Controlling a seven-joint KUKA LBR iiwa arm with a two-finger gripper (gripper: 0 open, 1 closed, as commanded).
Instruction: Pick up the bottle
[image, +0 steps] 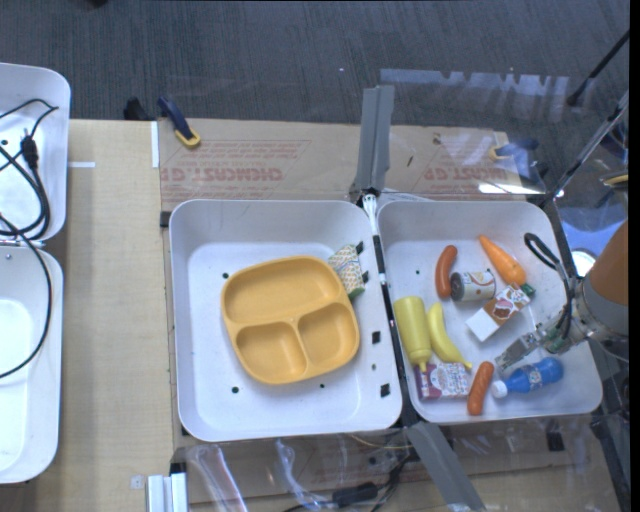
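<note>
Two bottles lie in the right bin (480, 222). A yellow squeeze bottle (411, 328) rests along the bin's left wall. A small blue bottle (531, 378) with a white cap lies near the front right corner. My gripper (522, 349) reaches in from the right and hovers low, just behind the blue bottle and beside a white box (482, 325). I see nothing held in it.
The right bin also holds a banana (443, 335), two sausages (445, 270) (480, 387), a carrot (502, 260), a can (472, 287) and a snack packet (446, 379). A yellow divided plate (290, 318) and a small packet (347, 267) lie in the left bin (200, 300).
</note>
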